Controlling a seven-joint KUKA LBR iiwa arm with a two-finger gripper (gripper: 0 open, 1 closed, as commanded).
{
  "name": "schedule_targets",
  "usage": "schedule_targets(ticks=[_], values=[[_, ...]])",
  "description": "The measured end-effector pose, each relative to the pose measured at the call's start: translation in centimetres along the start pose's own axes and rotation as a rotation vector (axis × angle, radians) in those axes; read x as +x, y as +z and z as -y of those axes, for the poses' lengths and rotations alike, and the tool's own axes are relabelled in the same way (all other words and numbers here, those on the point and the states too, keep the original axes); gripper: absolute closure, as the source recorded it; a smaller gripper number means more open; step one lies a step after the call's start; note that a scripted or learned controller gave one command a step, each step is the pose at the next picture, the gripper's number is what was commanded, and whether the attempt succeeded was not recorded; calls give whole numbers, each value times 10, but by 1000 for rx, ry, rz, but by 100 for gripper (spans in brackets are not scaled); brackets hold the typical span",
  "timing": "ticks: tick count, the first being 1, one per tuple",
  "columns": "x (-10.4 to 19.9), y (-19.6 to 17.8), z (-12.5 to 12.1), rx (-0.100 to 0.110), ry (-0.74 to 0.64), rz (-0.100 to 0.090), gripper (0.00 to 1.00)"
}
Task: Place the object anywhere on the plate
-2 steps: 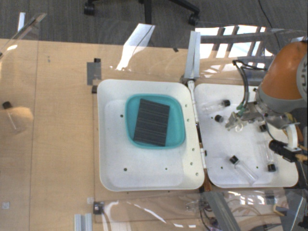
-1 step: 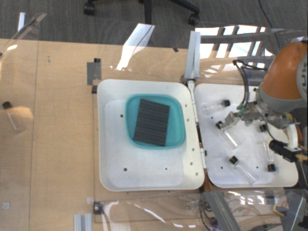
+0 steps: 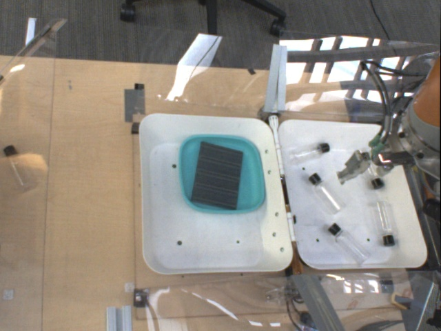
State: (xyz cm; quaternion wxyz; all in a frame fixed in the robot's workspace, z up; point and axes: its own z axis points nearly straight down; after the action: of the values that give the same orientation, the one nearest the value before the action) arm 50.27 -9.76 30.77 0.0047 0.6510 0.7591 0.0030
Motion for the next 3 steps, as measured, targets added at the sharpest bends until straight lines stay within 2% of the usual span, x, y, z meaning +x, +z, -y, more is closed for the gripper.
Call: schedule_targets(ticks=[1, 2, 3], values=[[-38, -12, 19, -1, 38, 2, 0], [-59, -78, 22, -2, 466, 4, 0], [-98, -98, 28, -1, 666, 4, 0]])
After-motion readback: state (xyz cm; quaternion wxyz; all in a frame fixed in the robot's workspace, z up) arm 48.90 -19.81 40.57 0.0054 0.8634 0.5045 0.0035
